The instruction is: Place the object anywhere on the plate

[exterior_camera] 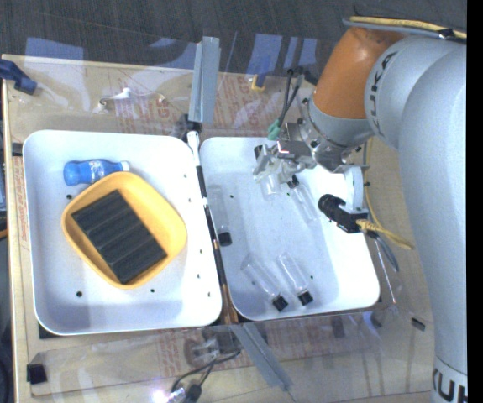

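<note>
Dark carpet surrounds my counter [98, 99] and its two white bins. Over the right bin [342, 292] my jaws [279, 170] hang at about twelve o'clock; whether they are released or clenched, I cannot tell. At nine o'clock, in the left bin [48, 300], the blue object [90, 170] lies just beside the yellow plate [170, 229], so placing seems undone.

I see two white bins [186, 309], smooth plastic by the look, faintly glossy. Yellow plate [167, 221]: smooth plastic rim, with a dark ribbed matt panel [123, 235] in the middle. Blue bottle [90, 171] looks shiny plastic. Arm [422, 107]: smooth grey casing, satin sheen; orange band [350, 70] glossy. Bench top [81, 99] pale, wood-like, with a clear shiny film
</note>
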`<state>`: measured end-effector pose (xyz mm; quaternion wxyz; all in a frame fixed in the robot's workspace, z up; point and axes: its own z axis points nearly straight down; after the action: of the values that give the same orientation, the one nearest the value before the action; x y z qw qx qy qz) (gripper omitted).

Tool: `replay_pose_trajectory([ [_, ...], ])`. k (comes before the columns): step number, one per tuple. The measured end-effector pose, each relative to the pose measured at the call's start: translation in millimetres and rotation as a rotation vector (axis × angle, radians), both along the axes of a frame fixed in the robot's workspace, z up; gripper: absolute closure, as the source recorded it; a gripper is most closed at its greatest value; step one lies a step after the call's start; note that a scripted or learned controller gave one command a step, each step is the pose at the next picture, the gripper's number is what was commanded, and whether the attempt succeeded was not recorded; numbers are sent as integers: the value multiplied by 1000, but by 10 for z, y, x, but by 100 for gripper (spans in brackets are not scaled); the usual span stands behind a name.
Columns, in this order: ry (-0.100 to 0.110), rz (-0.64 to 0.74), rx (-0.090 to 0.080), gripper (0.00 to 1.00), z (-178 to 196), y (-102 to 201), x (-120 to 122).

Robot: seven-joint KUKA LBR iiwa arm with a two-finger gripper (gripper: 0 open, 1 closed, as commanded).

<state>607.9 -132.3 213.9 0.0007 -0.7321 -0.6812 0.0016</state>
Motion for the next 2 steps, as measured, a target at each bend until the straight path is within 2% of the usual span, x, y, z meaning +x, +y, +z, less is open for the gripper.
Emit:
replay_pose_trajectory([
  [1, 1, 88, 2, 100, -229, 615, -3],
  [2, 4, 213, 2, 100, -235, 1417, -155],
])
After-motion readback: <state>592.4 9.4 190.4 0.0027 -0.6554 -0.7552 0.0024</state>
